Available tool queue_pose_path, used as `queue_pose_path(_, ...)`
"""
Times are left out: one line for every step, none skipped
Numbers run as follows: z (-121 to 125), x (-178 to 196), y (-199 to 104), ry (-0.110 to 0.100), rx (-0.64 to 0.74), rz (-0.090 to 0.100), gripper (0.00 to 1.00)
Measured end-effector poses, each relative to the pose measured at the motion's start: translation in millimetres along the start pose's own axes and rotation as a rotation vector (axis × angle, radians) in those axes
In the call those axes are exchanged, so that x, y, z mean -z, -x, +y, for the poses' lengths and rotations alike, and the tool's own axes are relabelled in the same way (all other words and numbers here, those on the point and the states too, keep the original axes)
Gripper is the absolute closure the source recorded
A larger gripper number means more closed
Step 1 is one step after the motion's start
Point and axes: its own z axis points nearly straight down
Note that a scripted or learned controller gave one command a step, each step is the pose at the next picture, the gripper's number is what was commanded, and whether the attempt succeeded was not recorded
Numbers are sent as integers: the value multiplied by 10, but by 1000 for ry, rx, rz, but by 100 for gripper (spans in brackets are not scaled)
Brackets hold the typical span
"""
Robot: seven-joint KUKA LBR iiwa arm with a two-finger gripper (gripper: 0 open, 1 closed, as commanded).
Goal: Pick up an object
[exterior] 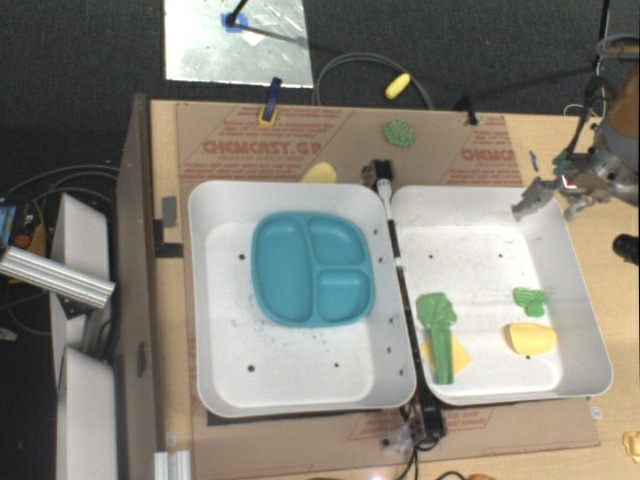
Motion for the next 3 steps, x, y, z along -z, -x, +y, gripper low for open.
queue_pose_path(-577, -716, -747, -11, 5, 7, 0)
queue_pose_path(-817, -1351, -1241, -3, 4, 3, 0)
queue_pose_path(-1372, -1314, -998, 0, -6, 1, 0)
